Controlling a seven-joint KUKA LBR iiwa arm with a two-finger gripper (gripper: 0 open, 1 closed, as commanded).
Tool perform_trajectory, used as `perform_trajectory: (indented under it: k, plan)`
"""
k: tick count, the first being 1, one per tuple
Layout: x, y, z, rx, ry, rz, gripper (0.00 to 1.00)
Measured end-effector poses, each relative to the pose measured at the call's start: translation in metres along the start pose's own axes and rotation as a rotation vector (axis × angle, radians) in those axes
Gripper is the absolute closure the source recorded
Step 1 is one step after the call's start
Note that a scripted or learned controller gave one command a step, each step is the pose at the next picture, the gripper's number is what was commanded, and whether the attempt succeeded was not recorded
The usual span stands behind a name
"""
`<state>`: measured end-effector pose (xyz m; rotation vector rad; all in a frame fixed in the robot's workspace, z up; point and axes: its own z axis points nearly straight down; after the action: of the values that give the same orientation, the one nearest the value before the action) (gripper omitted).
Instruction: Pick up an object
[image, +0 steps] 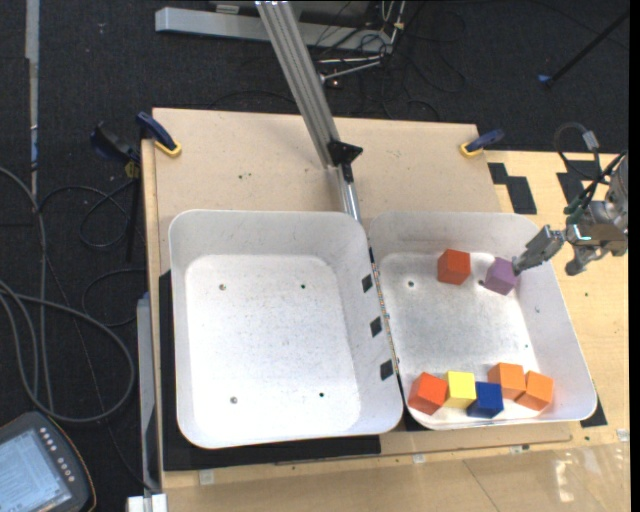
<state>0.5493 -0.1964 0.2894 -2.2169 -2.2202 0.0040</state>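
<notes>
Purple block (499, 275): lay against the claw's (522, 262) tip, on the side away from the arm, near an orange cube (453, 266). Whether the claw gripped it could not be told.

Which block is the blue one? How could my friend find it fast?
Look in the right bin, down at its near edge, where five blocks sit in a cluster. The blue block is at the front, between the yellow block and the orange ones. It's the only blue one.
</notes>
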Motion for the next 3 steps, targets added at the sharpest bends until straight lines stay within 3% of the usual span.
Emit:
perform_trajectory:
  k: [1, 3]
  plan:
    - [0.0, 0.001, -0.003, -0.005, -0.001, -0.001, 0.0]
    - [0.001, -0.006, 0.087, 0.0, 0.0, 0.003, 0.0]
